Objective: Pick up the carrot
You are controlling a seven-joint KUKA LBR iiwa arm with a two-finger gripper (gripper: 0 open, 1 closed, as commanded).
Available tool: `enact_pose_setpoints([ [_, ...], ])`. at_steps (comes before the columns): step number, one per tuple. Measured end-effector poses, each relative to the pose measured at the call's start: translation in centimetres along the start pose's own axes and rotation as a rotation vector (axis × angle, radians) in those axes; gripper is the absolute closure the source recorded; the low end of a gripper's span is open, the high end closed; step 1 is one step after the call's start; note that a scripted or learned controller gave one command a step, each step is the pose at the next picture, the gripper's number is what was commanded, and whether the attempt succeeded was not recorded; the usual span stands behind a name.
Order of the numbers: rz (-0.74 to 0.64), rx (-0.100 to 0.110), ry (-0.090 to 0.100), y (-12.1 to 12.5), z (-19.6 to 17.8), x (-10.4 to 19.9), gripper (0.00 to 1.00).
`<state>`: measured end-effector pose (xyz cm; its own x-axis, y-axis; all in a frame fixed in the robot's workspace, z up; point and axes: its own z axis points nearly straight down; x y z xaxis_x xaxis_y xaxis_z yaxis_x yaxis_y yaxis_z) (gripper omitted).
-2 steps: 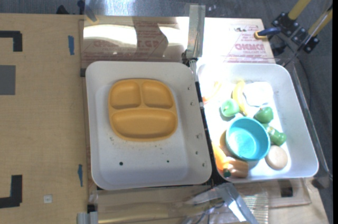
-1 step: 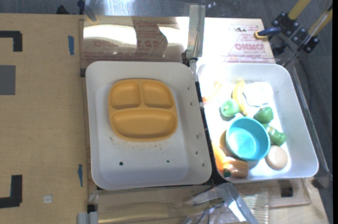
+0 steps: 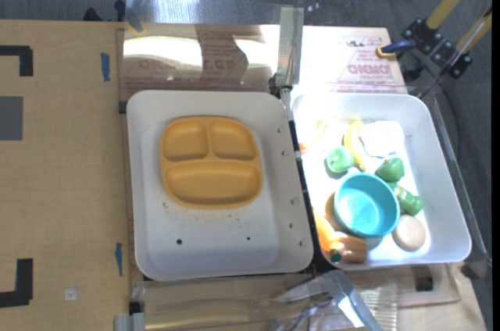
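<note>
The fingers' state I cannot tell. I see the carrot point(image 3: 346, 247) in the right bin's point(image 3: 445, 165) near-left corner, against the blue bowl point(image 3: 366, 204).

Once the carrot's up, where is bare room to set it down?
The left bin has bare floor around the orange divided plate. The right bin is crowded around the blue bowl; the carrot is wedged at its left wall.
</note>
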<state>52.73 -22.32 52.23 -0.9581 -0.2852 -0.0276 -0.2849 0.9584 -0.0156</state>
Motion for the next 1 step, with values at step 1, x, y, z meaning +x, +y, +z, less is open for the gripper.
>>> enact_pose_setpoints([
  [1, 0.000, 0.007, -0.011, -0.04, -1.30, -0.19, 1.00],
])
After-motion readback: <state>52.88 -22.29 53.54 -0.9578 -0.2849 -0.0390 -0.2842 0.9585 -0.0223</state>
